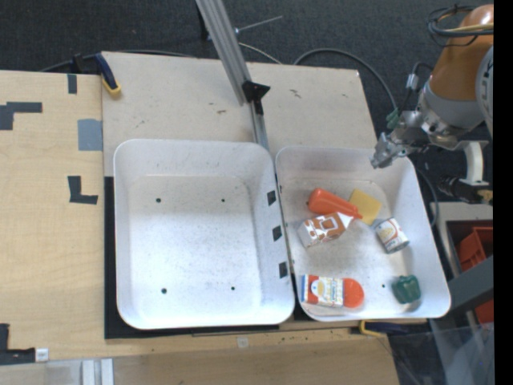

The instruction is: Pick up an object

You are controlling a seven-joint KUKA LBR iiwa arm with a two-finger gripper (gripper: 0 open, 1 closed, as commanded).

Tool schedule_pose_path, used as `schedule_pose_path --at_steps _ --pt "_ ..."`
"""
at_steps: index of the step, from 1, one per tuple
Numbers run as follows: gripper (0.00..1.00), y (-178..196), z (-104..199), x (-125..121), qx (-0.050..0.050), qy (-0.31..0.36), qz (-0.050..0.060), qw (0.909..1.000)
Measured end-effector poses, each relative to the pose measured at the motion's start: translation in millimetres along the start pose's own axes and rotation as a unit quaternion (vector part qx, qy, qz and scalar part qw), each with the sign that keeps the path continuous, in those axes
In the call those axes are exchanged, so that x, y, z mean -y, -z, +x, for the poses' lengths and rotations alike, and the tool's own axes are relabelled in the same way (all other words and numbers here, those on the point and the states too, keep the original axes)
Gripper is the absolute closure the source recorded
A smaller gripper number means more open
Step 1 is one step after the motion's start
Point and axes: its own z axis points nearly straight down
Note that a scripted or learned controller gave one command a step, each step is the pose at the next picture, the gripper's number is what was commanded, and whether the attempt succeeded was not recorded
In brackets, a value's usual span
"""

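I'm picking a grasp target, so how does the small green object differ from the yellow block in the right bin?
The small green object is dark and rounded, while the flat yellow block is pale and squarish. The green one sits alone near the right white bin's lower right corner; the yellow one lies higher, against the orange carrot-shaped toy. Both are apart from the gripper.

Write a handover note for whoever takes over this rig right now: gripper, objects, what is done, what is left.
Gripper: over the right bin's far right corner, nothing seen between its fingers.
Objects, all in the right bin: orange carrot-shaped piece, yellow block, small carton, small can, red and white pouch, green piece.
Done: nothing picked.
Left: choose one object, descend, grasp, lift.
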Motion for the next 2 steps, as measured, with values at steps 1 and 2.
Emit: schedule_pose_path --at_steps 1,2 --pt "1.00 -5 51 29 -0.001 0.002 0.002 1.0000" --pt "1.00 -5 104 61 -0.001 0.002 0.002 1.0000"
